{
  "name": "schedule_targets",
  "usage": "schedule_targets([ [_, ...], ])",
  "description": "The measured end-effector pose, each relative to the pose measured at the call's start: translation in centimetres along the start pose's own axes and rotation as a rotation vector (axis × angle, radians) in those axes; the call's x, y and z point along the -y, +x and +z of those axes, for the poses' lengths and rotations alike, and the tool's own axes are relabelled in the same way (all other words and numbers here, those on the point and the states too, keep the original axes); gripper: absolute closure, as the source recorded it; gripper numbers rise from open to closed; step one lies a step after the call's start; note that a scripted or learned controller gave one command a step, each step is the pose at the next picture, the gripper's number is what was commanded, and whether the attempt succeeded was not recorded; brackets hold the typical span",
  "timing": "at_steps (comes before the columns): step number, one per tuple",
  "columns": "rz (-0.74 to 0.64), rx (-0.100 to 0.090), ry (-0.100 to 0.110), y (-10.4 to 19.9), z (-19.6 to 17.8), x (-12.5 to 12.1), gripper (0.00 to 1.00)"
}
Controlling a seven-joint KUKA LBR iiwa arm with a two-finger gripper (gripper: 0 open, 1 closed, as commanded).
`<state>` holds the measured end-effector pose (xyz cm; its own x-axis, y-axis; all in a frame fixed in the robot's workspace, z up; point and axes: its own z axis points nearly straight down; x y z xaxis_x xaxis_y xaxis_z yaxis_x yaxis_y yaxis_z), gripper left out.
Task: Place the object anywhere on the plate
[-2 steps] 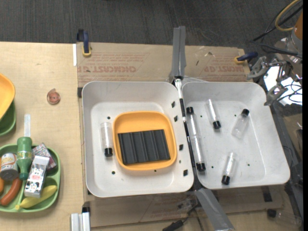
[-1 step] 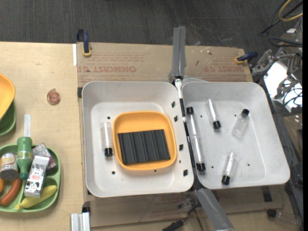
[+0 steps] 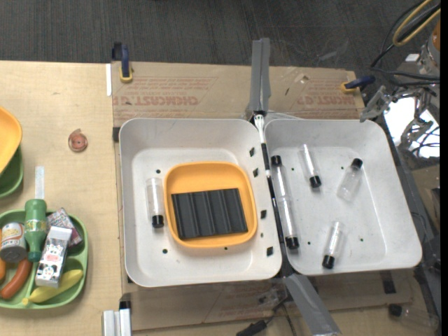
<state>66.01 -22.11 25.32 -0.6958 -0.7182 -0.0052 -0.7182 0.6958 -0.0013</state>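
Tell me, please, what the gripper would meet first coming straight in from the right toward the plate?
Probably the right bin's rim, then the capped vial nearest it; travelling above them, the way to the plate looks free.

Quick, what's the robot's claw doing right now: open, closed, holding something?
Gripper: cannot be told from this picture. One vial lies loose beside the orange plate.

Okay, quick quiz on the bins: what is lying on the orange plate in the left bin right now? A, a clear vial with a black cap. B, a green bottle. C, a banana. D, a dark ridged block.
D: a dark ridged block lies on the orange plate, while a capped vial lies beside the plate on the bin floor.
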Motion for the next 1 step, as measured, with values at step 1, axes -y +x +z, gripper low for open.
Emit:
schedule_targets([
  [1,-0.293,0.000,-0.001,0.00,0.62,-0.02,0.00],
])
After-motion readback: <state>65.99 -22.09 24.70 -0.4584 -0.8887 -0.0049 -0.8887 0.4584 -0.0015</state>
